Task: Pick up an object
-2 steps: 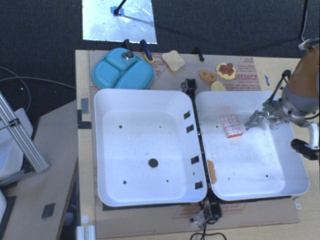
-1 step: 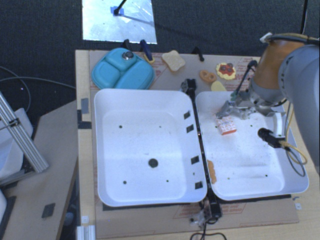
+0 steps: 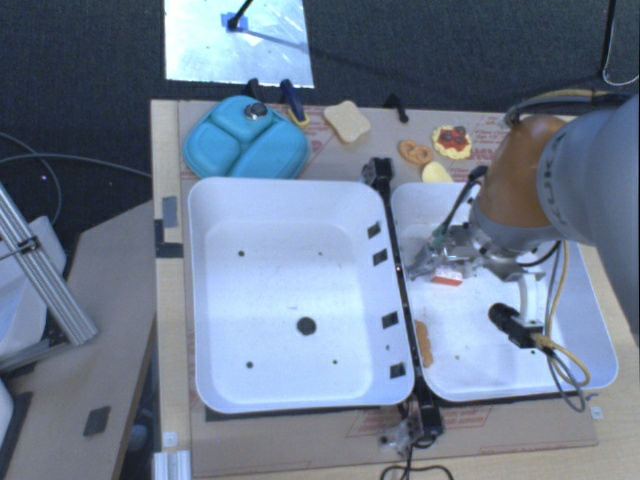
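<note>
My gripper (image 3: 437,259) is low inside the right bin (image 3: 590,353), near its left wall. The grey arm with its orange band (image 3: 515,173) reaches down to it from the right. A small red and white object (image 3: 448,279) lies on the bin floor just below and right of the gripper, very close to it. Whether they touch is unclear. A brown stick-shaped piece (image 3: 423,343) lies nearer the front, along the left wall. In the left bin (image 3: 215,368) rests a small dark round object (image 3: 306,325).
Behind the bins lie a blue divided plate (image 3: 246,140), a toast slice (image 3: 346,121), a pretzel (image 3: 414,152), a small tart (image 3: 452,141) and a yellow piece (image 3: 436,173). A black connector with cables (image 3: 512,326) hangs from the arm over the right bin.
</note>
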Motion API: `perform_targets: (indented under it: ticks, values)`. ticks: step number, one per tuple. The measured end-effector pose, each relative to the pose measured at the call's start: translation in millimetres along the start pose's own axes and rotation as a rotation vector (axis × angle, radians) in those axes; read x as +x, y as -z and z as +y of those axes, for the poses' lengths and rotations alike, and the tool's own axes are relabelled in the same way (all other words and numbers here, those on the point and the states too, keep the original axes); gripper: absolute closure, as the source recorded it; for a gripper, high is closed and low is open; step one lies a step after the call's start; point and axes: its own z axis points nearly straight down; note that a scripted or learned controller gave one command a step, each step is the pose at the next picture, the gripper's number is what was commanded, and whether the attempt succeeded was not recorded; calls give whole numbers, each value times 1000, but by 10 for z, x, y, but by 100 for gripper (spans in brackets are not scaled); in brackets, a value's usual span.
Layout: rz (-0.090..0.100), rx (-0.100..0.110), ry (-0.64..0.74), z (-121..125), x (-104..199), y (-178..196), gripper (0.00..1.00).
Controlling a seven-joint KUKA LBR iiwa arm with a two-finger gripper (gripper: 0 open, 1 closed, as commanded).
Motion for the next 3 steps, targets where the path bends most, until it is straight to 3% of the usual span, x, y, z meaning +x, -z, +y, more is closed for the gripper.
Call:
perform_targets:
  ticks: [1, 2, 3]
  values:
    - [-3, -4, -8, 366, -522, -3, 0]
    - [-4, -1, -2, 466, -111, -17, 0]
    - [-5, -1, -9, 778, -579, -7, 0]
